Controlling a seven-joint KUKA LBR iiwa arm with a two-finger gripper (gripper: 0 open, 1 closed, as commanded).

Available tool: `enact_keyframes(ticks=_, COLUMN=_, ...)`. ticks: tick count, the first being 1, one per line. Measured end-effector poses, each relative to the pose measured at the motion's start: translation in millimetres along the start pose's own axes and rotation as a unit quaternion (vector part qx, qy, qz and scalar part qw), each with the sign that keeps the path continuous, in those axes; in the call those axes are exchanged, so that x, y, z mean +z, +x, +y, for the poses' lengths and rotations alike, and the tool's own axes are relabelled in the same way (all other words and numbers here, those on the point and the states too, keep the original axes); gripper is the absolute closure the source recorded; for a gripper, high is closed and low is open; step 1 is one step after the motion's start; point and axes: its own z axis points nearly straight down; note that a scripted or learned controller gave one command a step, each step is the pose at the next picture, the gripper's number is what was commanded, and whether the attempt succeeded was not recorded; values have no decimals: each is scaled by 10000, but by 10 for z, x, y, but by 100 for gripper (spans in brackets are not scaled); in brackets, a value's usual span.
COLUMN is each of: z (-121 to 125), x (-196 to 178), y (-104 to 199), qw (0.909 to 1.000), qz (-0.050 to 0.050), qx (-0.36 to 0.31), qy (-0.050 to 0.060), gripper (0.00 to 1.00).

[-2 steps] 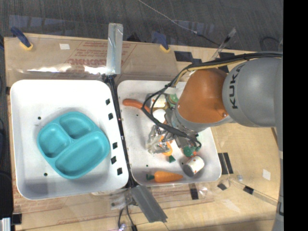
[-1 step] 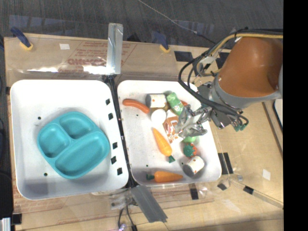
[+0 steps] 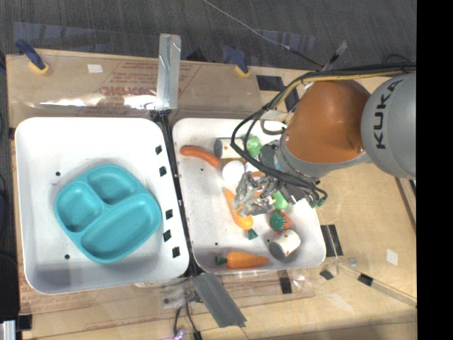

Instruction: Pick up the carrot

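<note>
A carrot (image 3: 244,260) with a green top lies along the near wall of the right bin (image 3: 205,225). A slim orange piece (image 3: 237,210) lies in the middle of that bin, and a curved orange item (image 3: 200,154) lies near its far left corner. My gripper (image 3: 253,193) is low in the middle of the right bin, right beside the slim orange piece and well behind the carrot. The orange band of the arm (image 3: 325,122) hides part of the bin's right side.
Around the gripper are a white egg-shaped item (image 3: 232,168), a green item (image 3: 253,146), a red and green toy (image 3: 278,220) and a white cylinder (image 3: 284,244). The left bin (image 3: 35,154) holds a teal divided plate (image 3: 106,211). Cables (image 3: 262,119) loop above the wrist.
</note>
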Motion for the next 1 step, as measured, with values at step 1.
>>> enact_keyframes(ticks=1, z=-14, x=-35, y=-14, qw=10000, qz=-29, qx=1, qy=26, gripper=0)
